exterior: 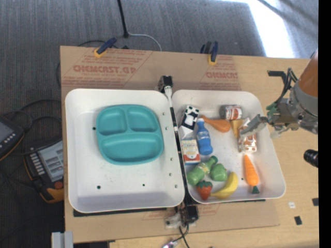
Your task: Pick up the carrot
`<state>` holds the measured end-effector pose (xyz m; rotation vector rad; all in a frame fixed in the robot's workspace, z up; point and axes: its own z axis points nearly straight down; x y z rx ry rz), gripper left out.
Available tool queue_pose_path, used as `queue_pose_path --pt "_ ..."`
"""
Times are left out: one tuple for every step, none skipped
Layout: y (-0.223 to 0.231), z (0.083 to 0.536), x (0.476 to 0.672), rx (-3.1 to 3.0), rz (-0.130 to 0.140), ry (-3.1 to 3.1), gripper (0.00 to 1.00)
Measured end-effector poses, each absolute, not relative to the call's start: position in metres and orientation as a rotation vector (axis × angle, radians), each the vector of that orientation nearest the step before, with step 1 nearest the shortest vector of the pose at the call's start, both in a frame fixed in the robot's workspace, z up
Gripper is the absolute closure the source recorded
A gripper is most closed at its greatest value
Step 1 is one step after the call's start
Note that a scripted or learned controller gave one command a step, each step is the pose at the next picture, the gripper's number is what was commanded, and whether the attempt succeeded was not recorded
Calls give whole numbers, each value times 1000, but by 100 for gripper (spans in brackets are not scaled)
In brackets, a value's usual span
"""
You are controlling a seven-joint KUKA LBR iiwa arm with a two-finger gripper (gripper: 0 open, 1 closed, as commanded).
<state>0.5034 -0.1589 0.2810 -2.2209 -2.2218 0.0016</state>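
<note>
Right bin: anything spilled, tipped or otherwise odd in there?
Nothing spilled. The toys lie jumbled in the right bin; the can lies on its side. The carrot rests untouched near the right wall, the gripper above it.

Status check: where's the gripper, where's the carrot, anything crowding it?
Gripper over right bin's right side, nothing seen in it. Carrot lies below it by the bin's right wall, untouched. Banana close on its left; small carton just above.

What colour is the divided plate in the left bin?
Teal, a blue-green. The divided plate shows plainly in the camera view, lying in the left bin.
</note>
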Motion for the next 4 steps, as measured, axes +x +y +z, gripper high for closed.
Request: queue_pose_path --pt "-173 143 499 -2028 4 -2394 0" --pt "-196 90 491 -2452 -13 -1957 0" --pt "-199 100 493 -2463 -14 -1961 100" --pt "-208 90 489 -2640 -20 -1703 100"
